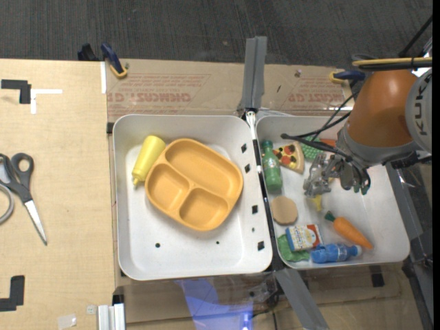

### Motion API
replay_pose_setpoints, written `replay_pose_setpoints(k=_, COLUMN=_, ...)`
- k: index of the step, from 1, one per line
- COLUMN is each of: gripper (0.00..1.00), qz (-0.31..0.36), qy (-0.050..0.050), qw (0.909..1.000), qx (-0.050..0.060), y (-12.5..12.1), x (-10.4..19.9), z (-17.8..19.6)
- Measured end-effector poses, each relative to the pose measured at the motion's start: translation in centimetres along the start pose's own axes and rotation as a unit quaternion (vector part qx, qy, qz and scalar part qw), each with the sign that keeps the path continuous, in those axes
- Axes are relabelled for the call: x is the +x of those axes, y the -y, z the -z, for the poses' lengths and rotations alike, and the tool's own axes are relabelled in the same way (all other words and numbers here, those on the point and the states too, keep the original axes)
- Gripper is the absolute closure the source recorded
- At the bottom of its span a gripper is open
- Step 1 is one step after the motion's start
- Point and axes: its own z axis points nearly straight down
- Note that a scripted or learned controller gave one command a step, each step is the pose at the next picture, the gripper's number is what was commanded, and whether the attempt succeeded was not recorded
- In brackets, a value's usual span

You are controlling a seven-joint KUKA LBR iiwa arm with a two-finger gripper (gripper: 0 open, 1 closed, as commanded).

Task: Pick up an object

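Reaching in from the right, hung the tool low inside the right bin, below the grey arm's orange band. Could not tell whether clenched or released: seen from above as a tangle of metal and cable. Saw nothing plainly gripped, so judged the pick not yet made.

Just beneath the tool, noted a small yellowish piece, too small to name; possibly the target, though contact could not be confirmed. Near it, found a round tan disc to the left, a toy carrot below and to the right, and a toy pizza slice above and to the left. Farther out, found a green bottle along the bin's left wall, a small red and green carton, and a blue bottle lying by the near rim.

Beyond the divider, in the left bin, saw a yellow divided plate with a yellow squeeze bottle touching its upper left edge. On the surface well to the left, saw scissors.

Judged all of the grasp and lift as remaining.
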Motion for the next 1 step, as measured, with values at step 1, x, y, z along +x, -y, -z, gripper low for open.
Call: replay_pose_setpoints(k=1, gripper=0.0, qz=0.0, qy=0.0, qw=1.0, qx=0.0, y=-0.01, x=0.0, z=0.0)
